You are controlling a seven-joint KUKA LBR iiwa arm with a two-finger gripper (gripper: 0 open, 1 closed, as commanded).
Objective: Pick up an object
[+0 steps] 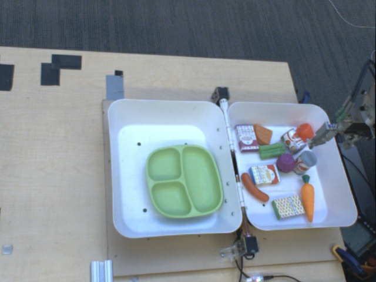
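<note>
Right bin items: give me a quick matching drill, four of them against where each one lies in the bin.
Things:
1. carrot
2. sausage
3. purple ball
4. green divided plate

Places:
A. left bin, on its floor
B. right bin, near its lower right corner
C. right bin, around the middle, just below the green stick
D. right bin, by its left wall, lower half

Pairs: 1-B, 2-D, 3-C, 4-A
</note>
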